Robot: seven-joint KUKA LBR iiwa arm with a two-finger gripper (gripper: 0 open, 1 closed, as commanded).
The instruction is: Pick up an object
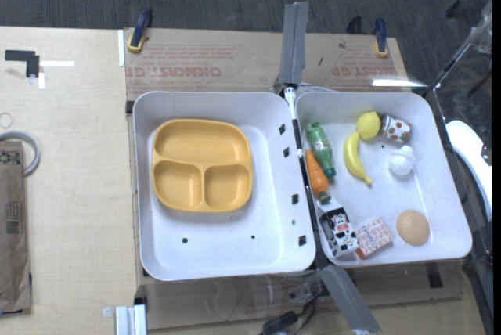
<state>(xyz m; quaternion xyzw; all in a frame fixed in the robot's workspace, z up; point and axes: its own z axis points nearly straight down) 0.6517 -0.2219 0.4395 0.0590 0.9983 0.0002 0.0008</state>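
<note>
The right bin point(438, 169) holds several small objects. A green bottle point(319, 147) and an orange carrot point(316, 174) lie along its left wall. A banana point(356, 159) lies beside them, with a lemon point(368, 124) at its top end. A small red and white can point(396, 129) and a white ball point(401, 164) sit toward the right. A tan round bun point(412, 227), a red and white carton point(373, 238) and a black and white carton point(337, 230) lie along the near wall.
The left bin point(266, 239) holds a yellow divided plate point(202, 165). Brown cardboard point(211, 59) lies behind the bins, held by two clamps point(141, 27). A brown paper bag point(14, 224) lies at the far left of the bench. A white curved part point(468, 144) shows at the right edge.
</note>
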